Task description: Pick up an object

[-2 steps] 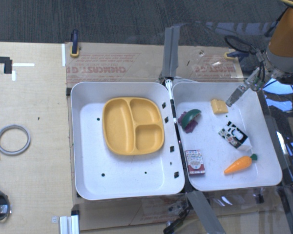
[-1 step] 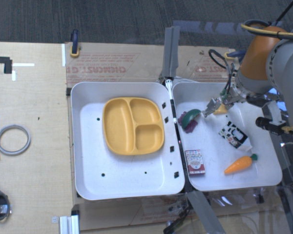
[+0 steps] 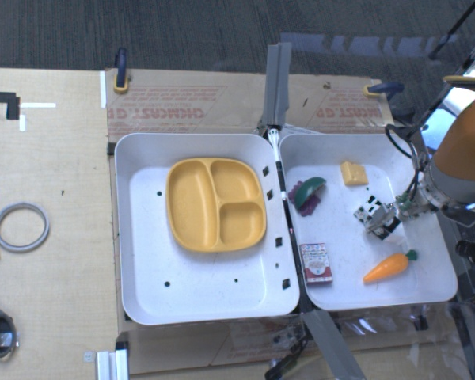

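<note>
Carrot (image 3: 386, 267) lies near the lowered hand (image 3: 378, 217); its finger state I cannot tell.

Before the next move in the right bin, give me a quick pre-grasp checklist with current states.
1. Pincer is low inside the shallow white right bin: ok.
2. Object seen between its fingers: cannot tell; the tip is blurred.
3. Orange plastic carrot with green top lies free, apart from the pincer: ok.
4. Small red and white card box sits close to the divider wall, awkward for a grasp: not ok.
5. Yellow block and purple and green toy vegetable lie apart from each other: ok.
6. Yellow divided plastic tray is in the left bin, away from the arm: ok.
</note>
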Action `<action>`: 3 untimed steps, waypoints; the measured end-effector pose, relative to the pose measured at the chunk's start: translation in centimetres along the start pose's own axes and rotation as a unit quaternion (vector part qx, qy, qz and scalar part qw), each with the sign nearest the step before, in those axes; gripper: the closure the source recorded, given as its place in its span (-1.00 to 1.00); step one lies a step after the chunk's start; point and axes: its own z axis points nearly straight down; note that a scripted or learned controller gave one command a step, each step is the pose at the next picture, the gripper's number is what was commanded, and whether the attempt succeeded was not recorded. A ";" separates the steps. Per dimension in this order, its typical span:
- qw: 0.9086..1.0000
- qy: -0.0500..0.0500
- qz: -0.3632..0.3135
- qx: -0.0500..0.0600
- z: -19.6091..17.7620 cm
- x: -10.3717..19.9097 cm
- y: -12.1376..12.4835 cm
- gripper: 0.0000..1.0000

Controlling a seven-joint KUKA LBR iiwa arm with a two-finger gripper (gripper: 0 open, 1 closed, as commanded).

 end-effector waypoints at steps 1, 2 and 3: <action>1.000 -0.002 0.000 -0.002 -1.1 -0.1 0.1 1.00; 0.998 -0.001 0.055 0.001 -14.6 6.3 0.7 1.00; 0.975 0.000 0.221 0.002 -0.5 9.3 -1.8 1.00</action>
